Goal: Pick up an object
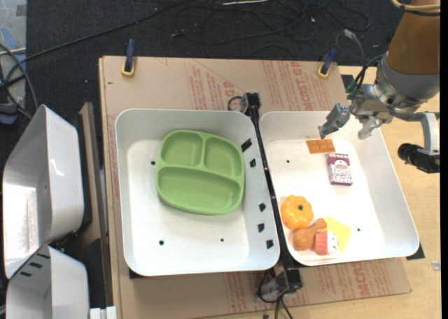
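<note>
Two bins | gripper (351,123) fingers spread, holding nothing, over right bin (392,192) far edge | pink box (339,169) near bin middle, long axis running near-to-far | orange card (320,145) just beyond it

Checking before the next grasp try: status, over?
Gripper open, holding nothing, above far edge of right bin. Orange card just below it, pink box beside. Pumpkin toy and small toys at near side. Nothing blocking.
</note>
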Controlling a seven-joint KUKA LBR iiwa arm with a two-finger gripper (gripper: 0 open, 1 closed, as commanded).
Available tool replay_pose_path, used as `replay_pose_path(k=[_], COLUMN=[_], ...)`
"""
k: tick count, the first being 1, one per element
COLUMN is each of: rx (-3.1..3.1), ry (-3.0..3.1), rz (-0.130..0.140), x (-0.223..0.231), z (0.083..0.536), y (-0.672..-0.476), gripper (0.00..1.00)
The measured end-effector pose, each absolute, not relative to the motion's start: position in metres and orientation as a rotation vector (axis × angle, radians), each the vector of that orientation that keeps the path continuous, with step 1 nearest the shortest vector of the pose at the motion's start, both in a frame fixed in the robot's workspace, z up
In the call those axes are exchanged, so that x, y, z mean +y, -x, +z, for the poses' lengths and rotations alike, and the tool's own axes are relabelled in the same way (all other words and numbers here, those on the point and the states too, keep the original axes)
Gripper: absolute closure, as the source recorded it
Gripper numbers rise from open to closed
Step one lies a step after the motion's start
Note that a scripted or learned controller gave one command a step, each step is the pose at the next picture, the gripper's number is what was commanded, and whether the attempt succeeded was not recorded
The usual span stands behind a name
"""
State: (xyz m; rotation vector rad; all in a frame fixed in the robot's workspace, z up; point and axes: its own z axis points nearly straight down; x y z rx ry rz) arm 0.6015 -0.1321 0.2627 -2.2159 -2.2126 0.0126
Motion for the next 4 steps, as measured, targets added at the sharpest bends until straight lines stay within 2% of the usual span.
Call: replay_pose_path(k=[1,2,4], rx=[-2.223,-2.221,-2.217], ry=[2.22,2.219,2.22], rz=[0.001,0.004,0.005], x=[-0.132,-0.127,-0.126], z=[0.27,0.226,0.105], y=[-0.604,-0.606,-0.59], gripper=[0.0,0.0,0.0])
